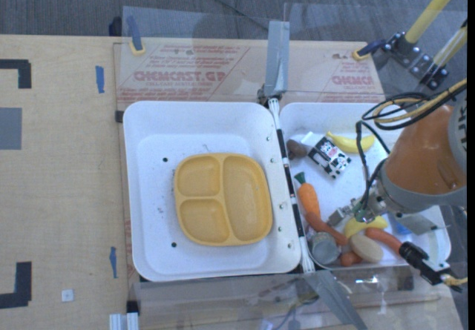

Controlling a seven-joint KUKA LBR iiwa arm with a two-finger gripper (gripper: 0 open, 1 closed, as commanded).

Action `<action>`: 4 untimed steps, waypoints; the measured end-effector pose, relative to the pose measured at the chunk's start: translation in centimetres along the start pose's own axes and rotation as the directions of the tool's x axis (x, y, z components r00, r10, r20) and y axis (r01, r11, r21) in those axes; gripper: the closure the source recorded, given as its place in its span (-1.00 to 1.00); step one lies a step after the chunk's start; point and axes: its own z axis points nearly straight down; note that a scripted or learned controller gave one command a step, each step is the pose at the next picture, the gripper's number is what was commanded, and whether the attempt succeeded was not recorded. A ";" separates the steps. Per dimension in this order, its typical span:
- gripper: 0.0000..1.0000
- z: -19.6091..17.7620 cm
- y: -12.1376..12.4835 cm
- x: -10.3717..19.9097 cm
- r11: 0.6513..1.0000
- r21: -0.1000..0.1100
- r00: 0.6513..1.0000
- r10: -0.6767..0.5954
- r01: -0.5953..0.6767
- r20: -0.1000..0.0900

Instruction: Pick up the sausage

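1. Two shallow white bins sit side by side on the bench: the left bin [148,136] and the right bin [349,110].
2. In the left bin lies a yellow divided plate [223,199] with three compartments, flat on the bin floor.
3. The arm [427,162], its orange band showing, reaches over the right bin from the right side of the view, and covers much of that bin.
4. The gripper [361,211] hangs low among the items in the near part of the right bin. Its fingers are hidden by the wrist and the clutter, so I cannot tell whether it is released or clenched, or whether anything is between them.
5. The sausage [384,238], a reddish-orange link, lies just beside the gripper, toward the near right, next to a pale beige rounded item [367,248].
6. A carrot [309,201] with a green top lies to the left of the gripper, near the bin's left wall.
7. A banana [350,142] and a small black-and-white box [329,156] rest toward the far side of the right bin, well apart from the gripper.
8. A round metal can [323,249] stands near the front left corner.
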 end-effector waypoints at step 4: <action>1.00 -1.1 -0.1 -1.0 1.000 -0.006 1.000 -0.016 0.016 0.005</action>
